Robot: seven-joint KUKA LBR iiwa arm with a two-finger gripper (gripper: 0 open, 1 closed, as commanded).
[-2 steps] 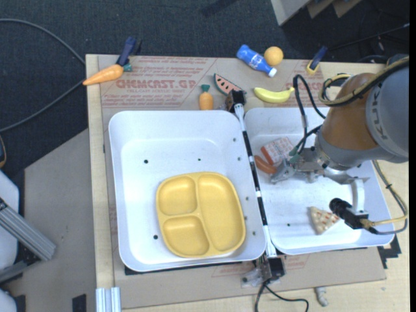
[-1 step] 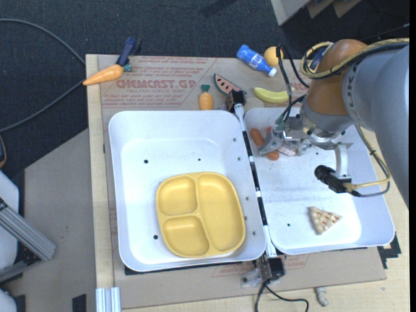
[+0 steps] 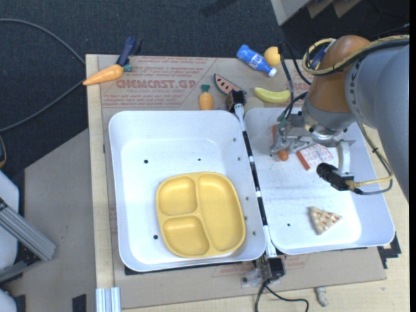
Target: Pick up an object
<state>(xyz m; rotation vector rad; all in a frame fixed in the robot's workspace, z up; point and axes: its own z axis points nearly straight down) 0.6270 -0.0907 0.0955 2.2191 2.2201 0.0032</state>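
**Camera view: gripper low over small items in the right bin**

Camera view shows the gripper (image 3: 284, 143) lowered into the right bin (image 3: 364, 236), near its far left corner. A small orange-red object (image 3: 282, 154) lies just beneath its tip, and a red-and-white packet (image 3: 312, 155) sits just to the right. Whether anything is grasped cannot be told. A pizza slice (image 3: 323, 219) lies well apart, nearer the front.

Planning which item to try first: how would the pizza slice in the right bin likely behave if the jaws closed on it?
The pizza slice lies flat on the right bin floor, so a grip from above may find little edge. It looks like a small rigid toy, probably light. Its wedge shape could slide or turn when nudged; rolling seems unlikely.
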